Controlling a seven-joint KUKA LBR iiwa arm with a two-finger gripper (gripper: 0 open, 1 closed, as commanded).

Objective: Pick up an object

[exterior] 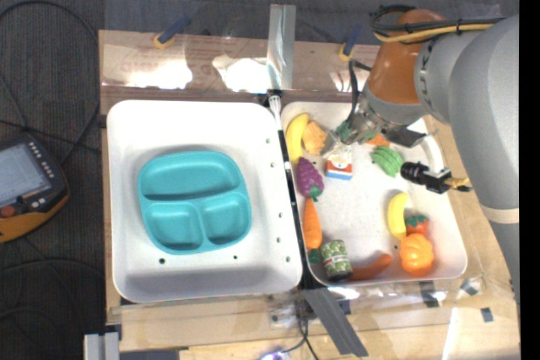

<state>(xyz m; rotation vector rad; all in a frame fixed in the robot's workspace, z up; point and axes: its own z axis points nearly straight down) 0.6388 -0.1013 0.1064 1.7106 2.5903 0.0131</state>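
Camera view, from above and at a slant: two shallow white bins side by side on the bench. Left-hand white bin [126, 181] carries a turquoise plastic divided tray [194, 200], three compartments, nothing in them. Right-hand white bin [451, 261] carries the toy food: a yellow banana [295, 133] at the near-divider top corner, a purple grape bunch [309, 177] below it, an orange carrot [311, 223], a green tin can [335, 259] lying at the front, a small white carton with a red and blue label [339, 166], a green leafy piece [387, 159], a second, shorter yellow banana-like piece [396, 213] and an orange pumpkin-shaped toy [416, 253] at the front right corner. Grey arm with orange band [396, 72] reaches in from the right. Two-finger gripper [354, 131] is low over the bin's upper middle, just above the white carton and beside a small orange lump [315, 137] next to the banana. Cannot tell how the gripper is set; the tip is dark and blurred, and nothing is visibly caught in it. Likely target, by my guess: the carton or the orange lump. Risks: things crowd that corner, so closing could nudge the carton aside, clip two toys together, or pin one against the wall; a light box may tip or slip out on lifting.
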